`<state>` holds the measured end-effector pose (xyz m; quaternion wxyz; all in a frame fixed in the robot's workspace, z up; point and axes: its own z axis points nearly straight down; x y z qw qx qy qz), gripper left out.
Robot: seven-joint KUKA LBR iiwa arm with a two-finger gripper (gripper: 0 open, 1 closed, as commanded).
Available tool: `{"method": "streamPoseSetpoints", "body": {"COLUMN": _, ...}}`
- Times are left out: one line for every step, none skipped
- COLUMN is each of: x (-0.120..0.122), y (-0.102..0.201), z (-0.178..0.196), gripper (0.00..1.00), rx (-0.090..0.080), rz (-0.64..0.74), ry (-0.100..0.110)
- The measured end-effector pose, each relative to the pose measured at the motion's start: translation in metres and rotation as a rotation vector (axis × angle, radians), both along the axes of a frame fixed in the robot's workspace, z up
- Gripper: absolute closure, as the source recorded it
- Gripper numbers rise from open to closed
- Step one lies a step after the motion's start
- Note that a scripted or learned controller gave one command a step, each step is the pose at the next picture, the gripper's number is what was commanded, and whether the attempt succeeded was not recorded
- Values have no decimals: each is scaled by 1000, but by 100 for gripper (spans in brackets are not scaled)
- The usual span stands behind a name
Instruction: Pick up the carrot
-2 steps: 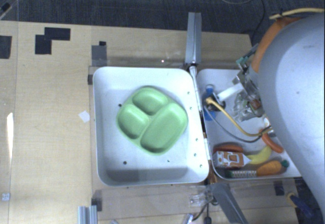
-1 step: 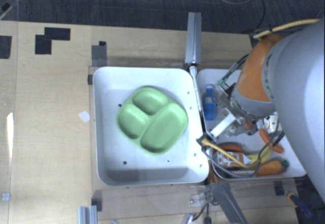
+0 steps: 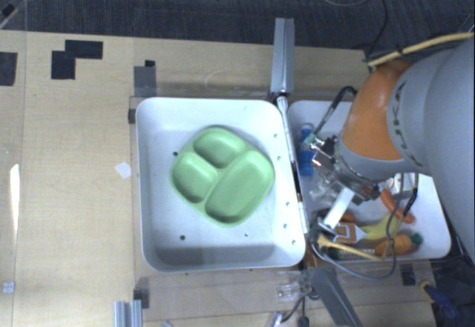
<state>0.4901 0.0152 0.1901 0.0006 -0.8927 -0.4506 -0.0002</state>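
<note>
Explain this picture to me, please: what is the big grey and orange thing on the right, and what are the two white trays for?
The picture comes from one camera fixed above a bench, looking down at a slant. The grey and orange bulk is a robot arm reaching in from the right; the orange part is a band above its wrist. At its end sits a two-finger gripper, lowered into the right bin. I cannot tell whether anything sits between its fingers.

The left bin holds a green plate with three compartments. The right bin holds a clutter of small toy foods, partly hidden by the arm. The orange carrot, which the robot is meant to pick up, appears to lie near that bin's lower edge, beside something yellow I cannot identify.
</note>
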Motion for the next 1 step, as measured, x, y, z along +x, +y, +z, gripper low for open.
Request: {"method": "streamPoseSetpoints", "body": {"x": 46, "y": -42, "z": -6, "gripper": 100, "rx": -1, "rz": -9, "ry": -2}}
